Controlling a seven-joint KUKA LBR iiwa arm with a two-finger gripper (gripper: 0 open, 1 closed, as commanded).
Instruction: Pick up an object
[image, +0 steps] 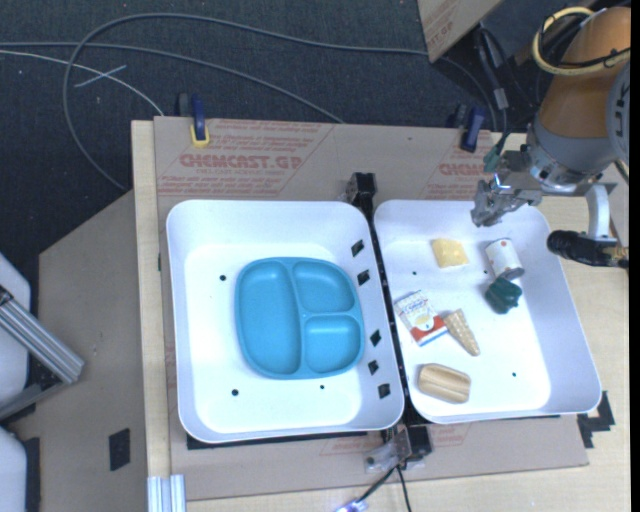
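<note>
white bins (190, 300), jaws' opening unclear, nothing held

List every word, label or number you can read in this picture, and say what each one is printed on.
"CHEMCAST GP": red print on the brown board behind the left bin.
The same red print, partly hidden, on the board behind the right bin: too blurred to read.
Small red and white packet in the right bin: print too small to read.

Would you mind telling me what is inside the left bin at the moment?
The left bin holds a blue divided plate with three compartments, lying flat near its middle. Nothing sits on the plate. The bin floor directly under the plate is covered, so that patch cannot be seen.
</note>
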